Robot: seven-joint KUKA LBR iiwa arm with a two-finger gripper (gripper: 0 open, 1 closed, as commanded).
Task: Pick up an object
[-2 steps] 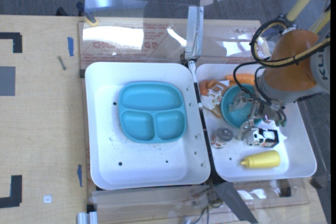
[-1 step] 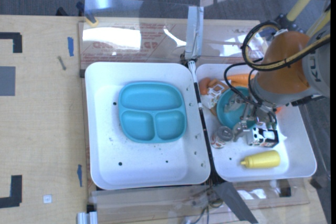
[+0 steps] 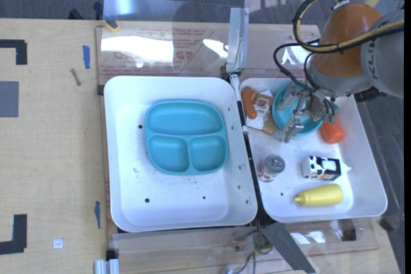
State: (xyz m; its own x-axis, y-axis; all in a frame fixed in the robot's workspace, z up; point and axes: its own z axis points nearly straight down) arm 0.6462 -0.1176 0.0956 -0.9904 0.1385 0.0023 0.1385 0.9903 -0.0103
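The grey arm is reaching in from the right, its orange band sitting just above the wrist and dark cables looping over it, and the claw is hanging down into the far part of the right bin. It is hovering right over a teal bowl that is lying near the bin's back wall, and the metal fingers are crossing in front of the bowl's rim; I cannot tell from here whether they are spread or pinched together, and nothing is plainly sitting between them. Just beside the bowl on its right an orange carrot-like piece is resting on the bin floor, and on its left a white and orange packet is lying against the divider side. Nearer to me, a small black and white cow-patterned carton is lying in the middle of the bin, a yellow mustard-shaped bottle is lying on its side near the front edge, and a small grey-lidded jar is sitting close to the wall shared with the other bin. The left bin is holding a blue divided plate with three compartments, set about in its centre. Both bins are sitting side by side on the pale wooden counter.
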